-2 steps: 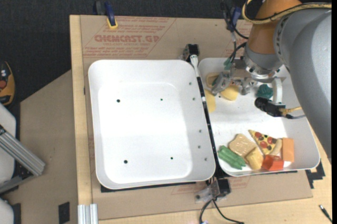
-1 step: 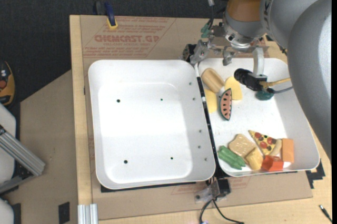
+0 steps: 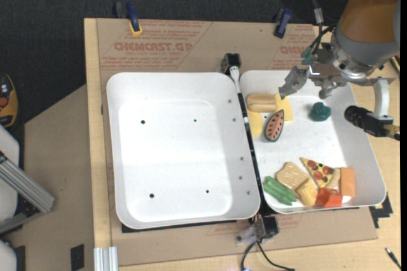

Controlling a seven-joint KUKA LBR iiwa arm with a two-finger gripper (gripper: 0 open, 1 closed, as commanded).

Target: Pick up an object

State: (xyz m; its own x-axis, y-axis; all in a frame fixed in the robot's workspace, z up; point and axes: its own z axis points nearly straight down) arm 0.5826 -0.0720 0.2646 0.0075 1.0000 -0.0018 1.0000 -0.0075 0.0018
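i'm watching the gripper [image 3: 309, 83] hanging spread open and holding nothing above the right bin [image 3: 364, 165], between the bread roll [image 3: 261, 102] and green piece [image 3: 320, 112]. i'm worrying it's closing on bare floor between them. pizza slice [image 3: 318, 170] and other toy foods are crowding the near corner; the left bin [image 3: 121, 155] is holding nothing.

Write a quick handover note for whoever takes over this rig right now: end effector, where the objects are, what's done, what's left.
End effector: open, holding nothing, hovering over the back of the right bin.
Objects, all in the right bin: bread piece and watermelon slice near its left wall, green toy under the end effector, pile of food toys at the front edge.
Done: nothing picked yet.
Left: lower onto one object, close, lift.
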